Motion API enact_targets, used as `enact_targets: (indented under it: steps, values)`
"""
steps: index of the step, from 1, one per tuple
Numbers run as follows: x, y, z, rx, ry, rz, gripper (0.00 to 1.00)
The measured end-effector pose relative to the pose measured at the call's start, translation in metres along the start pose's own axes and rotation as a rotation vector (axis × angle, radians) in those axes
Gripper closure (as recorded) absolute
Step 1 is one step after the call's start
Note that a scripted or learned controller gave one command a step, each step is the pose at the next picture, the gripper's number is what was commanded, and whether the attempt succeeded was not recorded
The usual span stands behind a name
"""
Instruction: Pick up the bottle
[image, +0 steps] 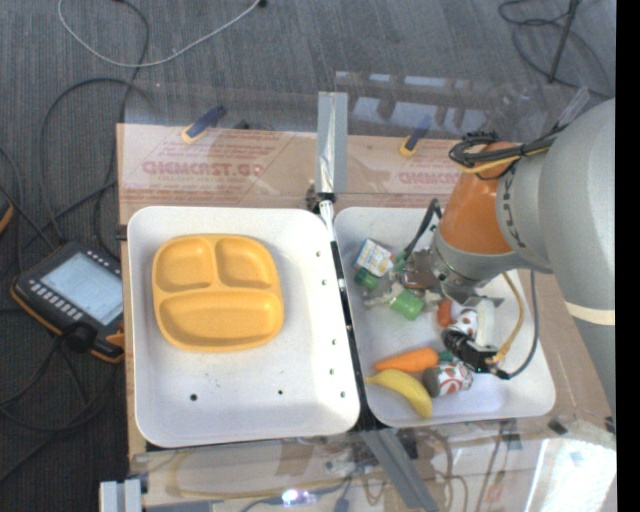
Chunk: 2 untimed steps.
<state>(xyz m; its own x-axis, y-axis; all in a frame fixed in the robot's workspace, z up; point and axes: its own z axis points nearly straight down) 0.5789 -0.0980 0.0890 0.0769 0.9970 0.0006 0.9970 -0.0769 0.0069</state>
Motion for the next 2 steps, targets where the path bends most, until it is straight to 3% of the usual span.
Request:
enact_targets:
  steps: [1, 2]
  values:
    - [-0.001, 0.001, -0.008, -0.003, -0.003, 0.000, 1.00]
    - [0.083, 0.041, -0.096, 0.013, -0.005, 0.097, 1.00]
